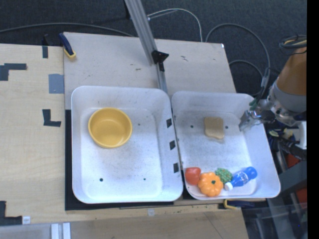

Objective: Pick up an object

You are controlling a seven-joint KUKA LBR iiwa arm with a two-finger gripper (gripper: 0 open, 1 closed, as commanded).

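Looking down at a slant on two shallow white bins side by side, the view shows a grey arm with an orange band reaching in from three o'clock. Its gripper (247,119) hangs over the right edge of the right bin (199,103); whether the pincer is apart or together cannot be told. Nothing is seen held in it. The nearest candidate is a tan sponge (214,127), lying alone at about nine o'clock from the gripper, near it but apart. Crowded along the bin's six o'clock wall are a red tomato (193,174), an orange pumpkin (210,184), a green piece (224,174) and a blue bottle (242,176). The left bin (84,98) holds a yellow bowl (110,127). A good grasp probably means centring over the isolated sponge, descending straight, then closing across its narrower sides.
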